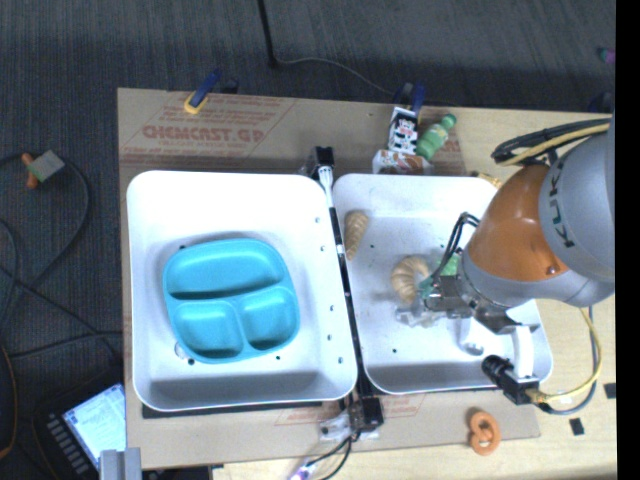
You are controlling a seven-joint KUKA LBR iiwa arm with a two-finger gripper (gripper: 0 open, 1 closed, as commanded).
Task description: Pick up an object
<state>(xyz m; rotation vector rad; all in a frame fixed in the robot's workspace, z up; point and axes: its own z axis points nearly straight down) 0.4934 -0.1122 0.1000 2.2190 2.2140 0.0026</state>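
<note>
- The grey arm with its orange band (512, 230) reaches in from the right and hangs over the right-hand shallow white bin (400, 373).
- Its two-finger gripper (432, 301) sits low in that bin, just beside a tan, ridged shell-shaped object (408, 274); whether they touch I cannot tell.
- How the jaws stand I cannot tell (the wrist covers them from above), and nothing shows plainly between them.
- A second, smaller tan shell-like piece (356, 227) lies near the bin's upper left corner, well apart from the gripper.
- The left-hand white bin (150, 228) holds a light blue plastic tray with three compartments (232, 299), lying flat near its middle.
- On the brown cardboard sheet (215, 133) behind the bins stands a small green-and-white bottle-like item (432, 138) beside a printed packet (402, 130).
- A small orange ring-shaped thing (484, 432) lies on the bench in front of the right bin.
- Blue clamps (203, 90) pin the cardboard's far edge.
</note>
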